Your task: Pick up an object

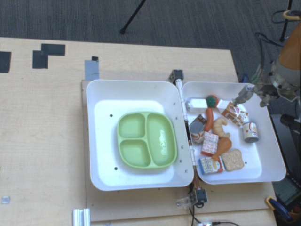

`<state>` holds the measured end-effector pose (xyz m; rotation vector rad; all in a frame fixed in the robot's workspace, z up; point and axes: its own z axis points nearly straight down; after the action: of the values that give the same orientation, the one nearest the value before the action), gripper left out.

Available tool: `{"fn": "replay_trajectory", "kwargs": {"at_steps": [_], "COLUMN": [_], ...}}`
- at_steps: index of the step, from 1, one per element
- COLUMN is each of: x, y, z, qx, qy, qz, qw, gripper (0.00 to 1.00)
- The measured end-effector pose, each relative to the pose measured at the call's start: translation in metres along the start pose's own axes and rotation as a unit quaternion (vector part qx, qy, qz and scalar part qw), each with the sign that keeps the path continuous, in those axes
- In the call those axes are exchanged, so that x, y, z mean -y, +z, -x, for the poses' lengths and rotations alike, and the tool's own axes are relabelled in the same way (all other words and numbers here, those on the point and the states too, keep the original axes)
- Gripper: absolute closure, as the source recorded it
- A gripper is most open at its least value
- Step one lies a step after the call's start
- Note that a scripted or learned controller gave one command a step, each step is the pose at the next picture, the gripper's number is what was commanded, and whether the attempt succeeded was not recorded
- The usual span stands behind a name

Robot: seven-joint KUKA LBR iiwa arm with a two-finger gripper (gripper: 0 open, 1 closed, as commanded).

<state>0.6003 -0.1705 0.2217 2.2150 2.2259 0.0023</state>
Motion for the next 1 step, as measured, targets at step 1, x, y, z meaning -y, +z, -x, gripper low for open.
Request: {"fn": "replay_trajectory", "kwargs": {"at_steps": [1], "x": [0.063], "y": [0.1161], "z": [0.0192], "qx": [0.0], "qy": [0.0], "qz": [0.001], "qw": [1.0], "gripper": [0.0]}}
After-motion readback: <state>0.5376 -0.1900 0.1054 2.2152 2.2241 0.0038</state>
